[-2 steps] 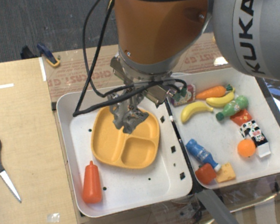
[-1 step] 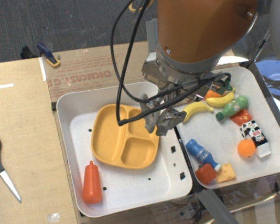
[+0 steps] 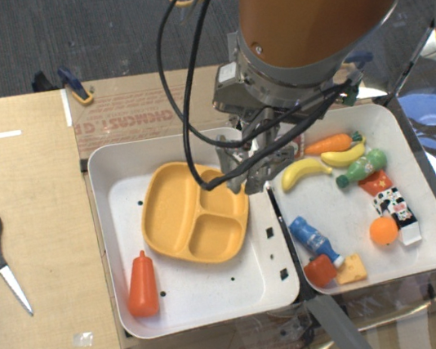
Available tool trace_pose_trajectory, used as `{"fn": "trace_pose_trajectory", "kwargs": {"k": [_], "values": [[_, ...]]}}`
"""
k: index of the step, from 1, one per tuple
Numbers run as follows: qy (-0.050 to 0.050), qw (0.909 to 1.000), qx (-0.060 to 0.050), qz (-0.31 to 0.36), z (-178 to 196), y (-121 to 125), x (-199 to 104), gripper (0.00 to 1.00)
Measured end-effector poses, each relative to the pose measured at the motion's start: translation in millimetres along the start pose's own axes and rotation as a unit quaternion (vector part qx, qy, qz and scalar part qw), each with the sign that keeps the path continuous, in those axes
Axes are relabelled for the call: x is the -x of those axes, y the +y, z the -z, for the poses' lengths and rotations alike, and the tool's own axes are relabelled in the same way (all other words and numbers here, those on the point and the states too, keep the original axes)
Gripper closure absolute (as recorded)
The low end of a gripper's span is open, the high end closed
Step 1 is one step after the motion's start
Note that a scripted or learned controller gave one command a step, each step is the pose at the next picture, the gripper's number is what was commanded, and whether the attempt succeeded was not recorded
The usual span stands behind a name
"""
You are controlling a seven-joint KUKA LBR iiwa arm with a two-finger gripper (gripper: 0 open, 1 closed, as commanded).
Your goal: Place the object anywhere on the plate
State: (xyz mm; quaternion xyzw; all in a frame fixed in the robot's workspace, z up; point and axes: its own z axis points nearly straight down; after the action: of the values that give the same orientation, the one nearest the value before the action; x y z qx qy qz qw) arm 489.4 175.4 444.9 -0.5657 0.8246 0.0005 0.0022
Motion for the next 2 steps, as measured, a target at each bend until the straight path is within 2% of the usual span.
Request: {"fn": "trace_pose_trajectory", "kwargs": {"k": [1,2], "values": [[0.0,0.9946,0.0,0.104,32,-7,-29,1.0],[0.0,0.9738,0.001,0.228,47,-3,-35,1.0]]}}
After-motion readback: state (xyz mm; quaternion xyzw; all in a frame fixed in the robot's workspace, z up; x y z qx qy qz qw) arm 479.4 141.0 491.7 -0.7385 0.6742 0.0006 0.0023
